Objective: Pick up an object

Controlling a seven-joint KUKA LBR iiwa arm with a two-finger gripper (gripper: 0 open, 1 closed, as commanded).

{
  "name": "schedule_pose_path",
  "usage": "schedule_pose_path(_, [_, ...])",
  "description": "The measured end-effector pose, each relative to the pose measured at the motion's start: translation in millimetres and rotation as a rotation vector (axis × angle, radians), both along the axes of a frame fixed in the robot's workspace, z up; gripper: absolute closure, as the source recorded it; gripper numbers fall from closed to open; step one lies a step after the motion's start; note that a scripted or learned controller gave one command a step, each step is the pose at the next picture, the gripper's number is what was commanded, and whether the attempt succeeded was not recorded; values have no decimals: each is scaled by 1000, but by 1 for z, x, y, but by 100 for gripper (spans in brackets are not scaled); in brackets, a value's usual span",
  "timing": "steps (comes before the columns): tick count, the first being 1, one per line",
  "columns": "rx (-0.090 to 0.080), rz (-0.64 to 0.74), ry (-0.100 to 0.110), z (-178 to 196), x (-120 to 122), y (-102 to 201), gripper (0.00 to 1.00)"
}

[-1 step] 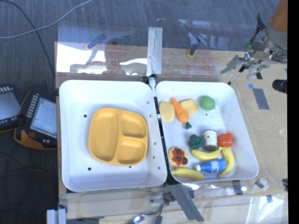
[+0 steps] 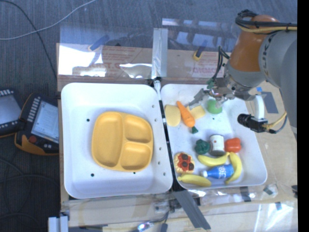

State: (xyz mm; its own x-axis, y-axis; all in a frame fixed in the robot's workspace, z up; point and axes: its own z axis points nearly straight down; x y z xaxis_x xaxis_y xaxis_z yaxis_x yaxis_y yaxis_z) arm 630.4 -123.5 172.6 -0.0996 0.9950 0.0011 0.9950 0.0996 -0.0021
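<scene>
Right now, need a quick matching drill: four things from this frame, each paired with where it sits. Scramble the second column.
Things:
1. yellow divided plastic tray
2. orange toy carrot
3. blue can
4. small green ball

Places:
A. right bin, far end, under the gripper
B. left bin
C. right bin, near edge, between bananas
D. right bin, beside the divider

Pairs: 1-B, 2-D, 3-C, 4-A

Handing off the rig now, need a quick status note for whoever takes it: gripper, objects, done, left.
Gripper: low over the far end of the right white bin, just above the small green ball; grip state unclear, nothing seen held.
Objects: orange toy carrot, pale yellow piece, red pepper, two yellow bananas, blue can all lie in the right bin. Yellow divided plate sits in the left white bin.
Done: approach.
Left: grasp and lift.
</scene>
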Motion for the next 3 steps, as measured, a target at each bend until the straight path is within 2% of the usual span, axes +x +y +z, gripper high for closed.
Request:
schedule_pose_path(1, [-5, 215, -10, -83, 1, 9, 0])
schedule_pose_path(2, [0, 215, -15, -72, 2, 11, 100])
schedule_pose_path(3, [-2, 20, -2, 11, 16, 65, 100])
